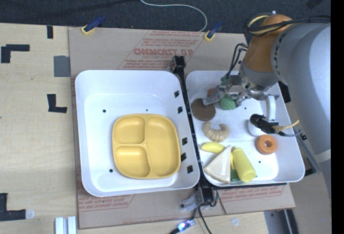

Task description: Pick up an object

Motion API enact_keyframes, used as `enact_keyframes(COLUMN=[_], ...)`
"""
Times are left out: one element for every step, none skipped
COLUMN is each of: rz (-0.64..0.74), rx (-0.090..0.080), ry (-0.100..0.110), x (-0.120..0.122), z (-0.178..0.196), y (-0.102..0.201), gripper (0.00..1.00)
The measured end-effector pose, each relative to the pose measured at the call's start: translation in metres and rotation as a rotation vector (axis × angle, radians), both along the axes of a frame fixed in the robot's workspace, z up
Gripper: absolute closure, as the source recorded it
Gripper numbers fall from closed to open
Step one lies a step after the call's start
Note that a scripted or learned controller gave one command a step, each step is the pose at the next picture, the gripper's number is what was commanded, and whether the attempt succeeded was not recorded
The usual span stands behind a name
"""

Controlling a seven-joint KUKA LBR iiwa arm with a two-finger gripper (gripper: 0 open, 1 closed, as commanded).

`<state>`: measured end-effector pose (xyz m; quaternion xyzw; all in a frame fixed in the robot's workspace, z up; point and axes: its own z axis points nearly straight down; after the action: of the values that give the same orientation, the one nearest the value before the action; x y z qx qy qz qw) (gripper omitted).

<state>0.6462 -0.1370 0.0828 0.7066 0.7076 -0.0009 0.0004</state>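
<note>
My gripper (pixel 228 95) is down in the right bin (pixel 290 171), near its back left part. A small green object (pixel 229 103) lies right at its tip, partly covered by it; I cannot tell whether it is held. Just left of it sits a brown round disc (pixel 203 110). Toward the front lie a tan croissant-shaped piece (pixel 216 130), a small yellow piece (pixel 212 147), a pale sandwich wedge (pixel 219 166), a yellow bottle (pixel 243 164) and an orange ring (pixel 266 144).
The left bin (pixel 97 93) holds a yellow divided plate (pixel 145 146). The arm's grey body (pixel 309 82) hangs over the right bin's right side. A black divider (pixel 185 114) separates the bins.
</note>
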Motion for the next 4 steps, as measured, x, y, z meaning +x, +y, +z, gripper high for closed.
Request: enact_keyframes(rz=[0.001,0.001,0.000,0.001], rx=[0.000,0.002,0.001,0.001], ry=[-0.006,-0.004,-0.005,-0.004], x=[0.002,0.007,0.015,0.016], z=[0.016,0.060,0.107,0.144], y=[0.000,0.007,0.003,0.004], gripper=[1.00,1.00,1.00,1.00])
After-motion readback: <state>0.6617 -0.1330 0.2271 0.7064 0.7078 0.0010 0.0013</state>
